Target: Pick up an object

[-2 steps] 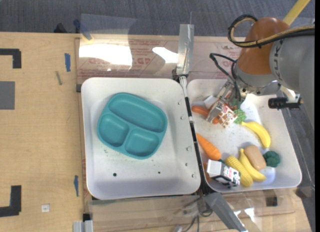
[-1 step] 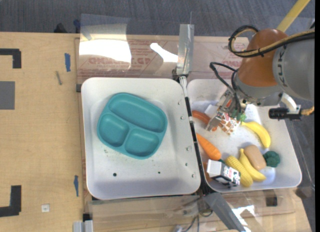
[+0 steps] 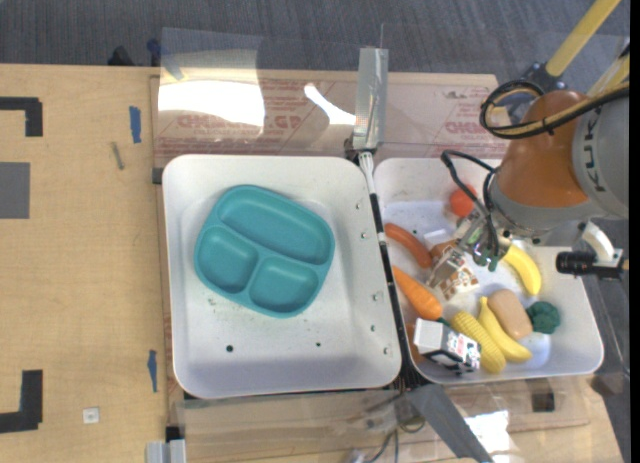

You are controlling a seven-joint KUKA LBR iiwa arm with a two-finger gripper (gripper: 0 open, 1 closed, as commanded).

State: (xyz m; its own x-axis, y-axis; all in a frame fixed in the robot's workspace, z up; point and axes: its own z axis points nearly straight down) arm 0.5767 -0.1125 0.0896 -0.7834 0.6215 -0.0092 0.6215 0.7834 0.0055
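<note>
The arm (image 3: 560,156) leans in from the right over the right-hand bin (image 3: 585,351), its orange band bright above the wrist, and its gripper (image 3: 468,251) hangs low among the toy food there. The tip sits right at a small brown and white packet (image 3: 452,273); whether that packet is actually pinched, or how the tool is set at all, I cannot tell, since cables and the wrist crowd the spot. Around it lie a hot dog (image 3: 405,240) near the dividing wall, a carrot (image 3: 418,294) just below it, a banana (image 3: 524,270) to the right of the tip, a corn cob (image 3: 476,334) and a second yellow piece beside a tan potato (image 3: 511,312), a green broccoli floret (image 3: 544,316) at the far right, and a small white box (image 3: 445,343) at the near edge. Something red and orange (image 3: 461,202) peeks out behind the wrist. The left-hand bin (image 3: 190,351) carries a teal divided plate (image 3: 264,249), lying flat, well apart from the arm.
</note>
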